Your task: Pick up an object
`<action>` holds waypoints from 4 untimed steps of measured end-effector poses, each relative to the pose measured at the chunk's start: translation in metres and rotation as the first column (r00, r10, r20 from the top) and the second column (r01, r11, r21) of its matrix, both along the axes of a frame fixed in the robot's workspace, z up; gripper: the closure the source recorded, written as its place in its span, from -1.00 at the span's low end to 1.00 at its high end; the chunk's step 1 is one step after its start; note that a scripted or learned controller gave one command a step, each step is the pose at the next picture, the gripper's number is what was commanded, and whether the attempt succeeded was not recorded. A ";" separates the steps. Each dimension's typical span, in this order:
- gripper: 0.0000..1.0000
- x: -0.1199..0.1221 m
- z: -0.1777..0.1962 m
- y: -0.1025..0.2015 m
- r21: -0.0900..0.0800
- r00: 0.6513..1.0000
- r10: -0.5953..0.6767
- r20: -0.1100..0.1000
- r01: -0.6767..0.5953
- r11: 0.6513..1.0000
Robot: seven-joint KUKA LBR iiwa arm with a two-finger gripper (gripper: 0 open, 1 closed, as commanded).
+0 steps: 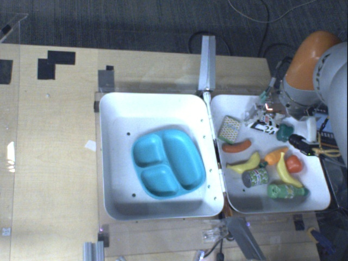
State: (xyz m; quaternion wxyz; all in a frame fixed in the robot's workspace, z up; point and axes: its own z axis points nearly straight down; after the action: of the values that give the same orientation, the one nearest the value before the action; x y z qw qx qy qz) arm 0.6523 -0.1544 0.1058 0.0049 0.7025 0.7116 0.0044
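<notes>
The right bin [321, 200] holds several small objects. Among them are a checked mesh pad [229, 128], a red-brown sausage [236, 145], a yellow banana [244, 163], a dark can [254, 176], an orange piece [274, 156], a red tomato [293, 163], a second banana [286, 174] and a green bottle [285, 191]. My gripper [264, 117] hangs low over the bin's back part, right of the mesh pad and above the sausage. A teal piece [284, 130] lies just right of it.
The left bin [114, 145] holds a blue divided plate [168, 163]. A metal post [207, 64] stands behind the seam between the bins. The grey arm with its orange band [311, 58] covers the right bin's back right corner. A cable [255, 10] lies on the dark floor behind.
</notes>
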 end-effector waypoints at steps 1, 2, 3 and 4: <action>1.00 0.002 0.012 0.004 0.002 1.000 0.009 0.000 -0.009 1.000; 1.00 -0.003 0.135 0.051 0.001 0.984 -0.177 -0.011 0.177 0.984; -1.00 -0.003 0.135 0.051 0.000 0.984 -0.177 -0.012 0.177 0.984; -1.00 -0.055 0.045 -0.020 0.001 0.987 -0.158 -0.014 0.158 0.987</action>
State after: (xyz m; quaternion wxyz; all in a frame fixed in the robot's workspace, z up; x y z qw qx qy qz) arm 0.5970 -0.1740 0.1513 -0.0004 0.7568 0.6537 -0.0004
